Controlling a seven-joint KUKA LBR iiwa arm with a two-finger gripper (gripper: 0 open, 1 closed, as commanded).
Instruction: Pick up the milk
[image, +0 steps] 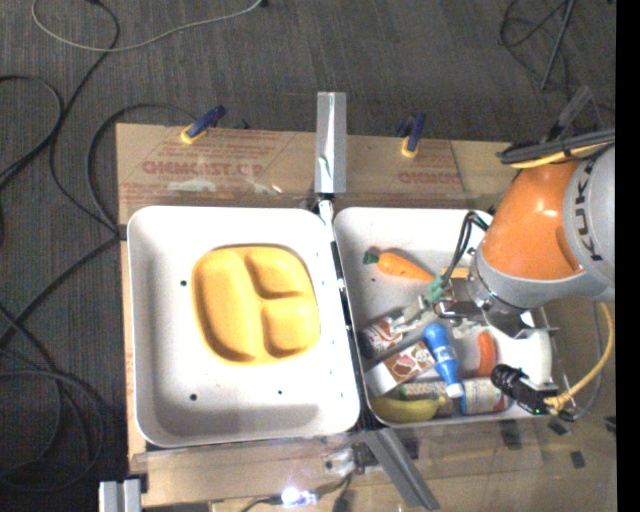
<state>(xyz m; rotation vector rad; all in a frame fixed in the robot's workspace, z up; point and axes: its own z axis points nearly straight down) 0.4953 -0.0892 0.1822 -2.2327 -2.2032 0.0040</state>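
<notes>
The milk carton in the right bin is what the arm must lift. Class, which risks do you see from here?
1. The milk carton lies packed among the blue bottle, a banana and other items, so the pincer may well catch a neighbour instead.
2. The carton lies tilted, so it could slip during a lift.
3. The arm crowds the right bin and may shove items about.

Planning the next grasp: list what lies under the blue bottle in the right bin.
The blue bottle lies across a carton; a banana sits just below it. Whatever is directly beneath stays covered.
</notes>
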